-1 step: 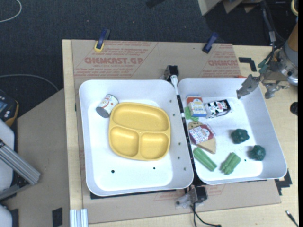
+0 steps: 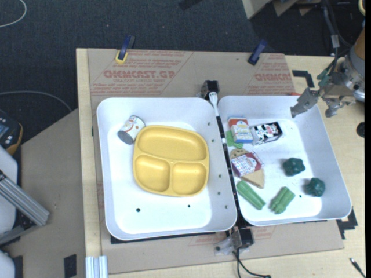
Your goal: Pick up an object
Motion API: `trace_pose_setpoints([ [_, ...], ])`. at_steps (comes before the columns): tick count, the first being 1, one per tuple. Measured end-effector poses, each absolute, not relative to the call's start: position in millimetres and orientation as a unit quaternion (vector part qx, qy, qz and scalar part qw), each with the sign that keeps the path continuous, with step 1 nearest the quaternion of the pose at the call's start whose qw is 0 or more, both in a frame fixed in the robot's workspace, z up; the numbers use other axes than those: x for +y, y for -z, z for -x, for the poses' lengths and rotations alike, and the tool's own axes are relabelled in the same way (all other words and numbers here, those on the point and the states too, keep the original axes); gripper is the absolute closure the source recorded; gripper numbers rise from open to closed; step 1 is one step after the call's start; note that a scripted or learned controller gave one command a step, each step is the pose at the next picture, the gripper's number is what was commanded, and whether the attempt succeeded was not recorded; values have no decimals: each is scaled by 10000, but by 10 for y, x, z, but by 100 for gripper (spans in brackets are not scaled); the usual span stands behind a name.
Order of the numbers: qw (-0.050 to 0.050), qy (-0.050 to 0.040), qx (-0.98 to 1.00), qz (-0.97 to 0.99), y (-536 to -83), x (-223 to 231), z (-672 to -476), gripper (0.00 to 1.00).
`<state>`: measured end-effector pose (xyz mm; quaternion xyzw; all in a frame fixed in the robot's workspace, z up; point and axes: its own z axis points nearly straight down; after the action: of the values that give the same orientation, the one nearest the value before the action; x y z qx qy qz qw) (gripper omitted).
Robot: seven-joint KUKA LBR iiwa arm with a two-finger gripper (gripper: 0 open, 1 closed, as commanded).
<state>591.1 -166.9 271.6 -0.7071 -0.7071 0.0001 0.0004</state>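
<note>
Objects for picking, a milk carton point(image 2: 267, 132), snack packets point(image 2: 243, 163) and green vegetables point(image 2: 283, 199), lay in the right bin point(image 2: 330, 155). At its far right corner the hand point(image 2: 317, 104) hovered, fingers spread, pinching nothing. A yellow tray point(image 2: 171, 160) sat in the left bin point(image 2: 110, 172).

One fixed camera watches me from above the bench point(image 2: 174, 74), tilted down so both white bins, the left bin point(image 2: 116, 172) and the right bin point(image 2: 324, 155), lie side by side mid-frame. It sits far enough back to catch dark floor point(image 2: 87, 16) beyond. My arm point(image 2: 348, 80) enters from its right.
</note>
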Motion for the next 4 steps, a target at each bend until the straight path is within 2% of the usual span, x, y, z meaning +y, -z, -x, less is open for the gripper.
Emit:
trace_pose_setpoints([
  [1, 27, -15, -7079, 7063, -2234, -1610, -5985, 0],
  [3, 34, -20, -7068, 7074, -1189, -1718, -5892, 0],
  [4, 29, -13, -7071, 7071, -822, -1706, -5883, 0],
])
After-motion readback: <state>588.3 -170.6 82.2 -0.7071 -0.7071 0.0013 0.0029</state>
